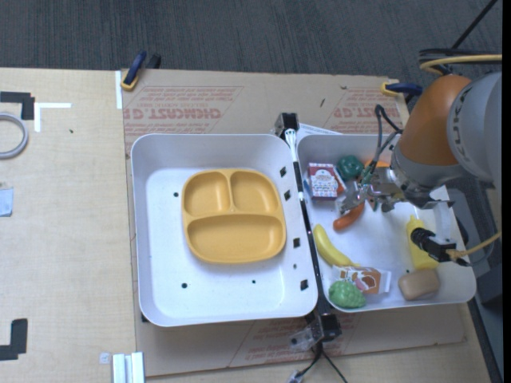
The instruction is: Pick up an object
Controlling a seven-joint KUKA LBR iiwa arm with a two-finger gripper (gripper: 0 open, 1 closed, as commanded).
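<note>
Gripper (357, 201) hangs low in the right bin (383, 246), jaw state impossible to tell; red sausage (349, 218) just below them, so the grasp step needs a straight descent

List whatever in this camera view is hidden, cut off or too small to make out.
- Gripper: whether the jaws are open or shut, or grip the red sausage-like item, is too small and cluttered to tell.
- Orange thing by the dark green item: mostly hidden behind the wrist.
- Small red-and-white carton: its print is too small to read.
- Arm: cut off by the right edge.
</note>
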